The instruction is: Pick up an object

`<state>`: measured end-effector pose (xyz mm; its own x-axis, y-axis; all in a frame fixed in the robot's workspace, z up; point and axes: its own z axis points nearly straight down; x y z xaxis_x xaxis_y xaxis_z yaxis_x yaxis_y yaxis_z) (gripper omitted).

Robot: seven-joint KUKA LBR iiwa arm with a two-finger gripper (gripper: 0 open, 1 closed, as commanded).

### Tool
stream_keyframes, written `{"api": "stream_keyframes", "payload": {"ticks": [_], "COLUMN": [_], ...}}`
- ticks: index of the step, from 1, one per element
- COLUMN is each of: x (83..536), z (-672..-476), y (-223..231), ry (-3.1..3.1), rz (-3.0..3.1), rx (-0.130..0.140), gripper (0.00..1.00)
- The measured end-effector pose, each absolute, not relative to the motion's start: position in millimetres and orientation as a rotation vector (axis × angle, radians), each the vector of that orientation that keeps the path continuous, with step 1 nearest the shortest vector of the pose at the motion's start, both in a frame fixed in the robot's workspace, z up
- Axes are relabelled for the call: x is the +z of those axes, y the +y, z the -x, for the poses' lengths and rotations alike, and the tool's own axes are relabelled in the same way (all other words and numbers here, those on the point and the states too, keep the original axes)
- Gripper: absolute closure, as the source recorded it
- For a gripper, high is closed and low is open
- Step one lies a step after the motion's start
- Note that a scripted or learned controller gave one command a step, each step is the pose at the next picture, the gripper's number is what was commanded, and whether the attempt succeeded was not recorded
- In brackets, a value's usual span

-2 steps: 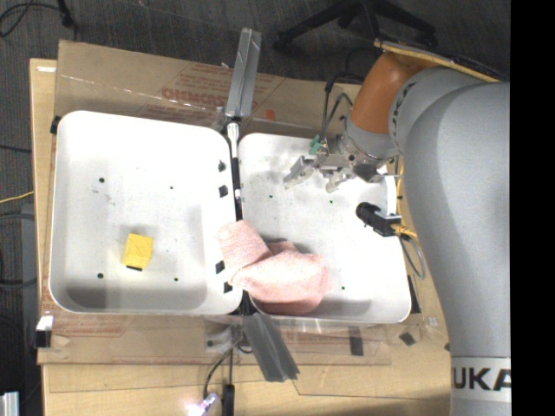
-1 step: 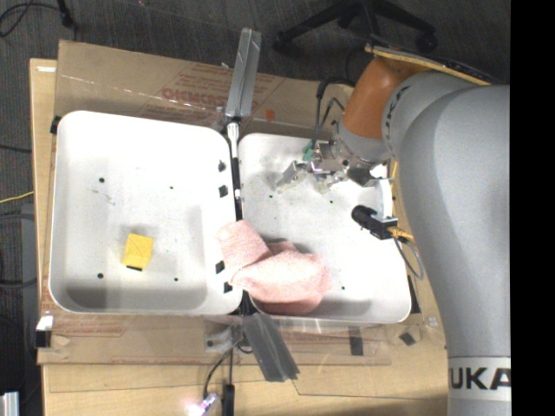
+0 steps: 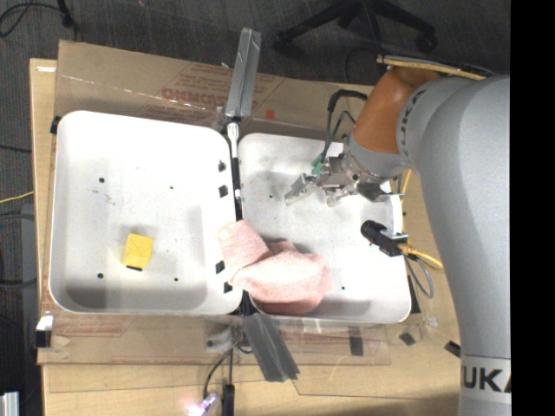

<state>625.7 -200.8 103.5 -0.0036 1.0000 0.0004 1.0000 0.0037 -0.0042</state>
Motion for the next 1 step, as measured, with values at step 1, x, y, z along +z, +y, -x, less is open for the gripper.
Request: {"api": "stream_keyframes", "payload": {"ticks": [1], "x": [92.4], "z": [-657.0], "y": [-184.3], "ry": [-2.154], "rz": [2.285], "rx": [0.002], "gripper": [0.0]}}
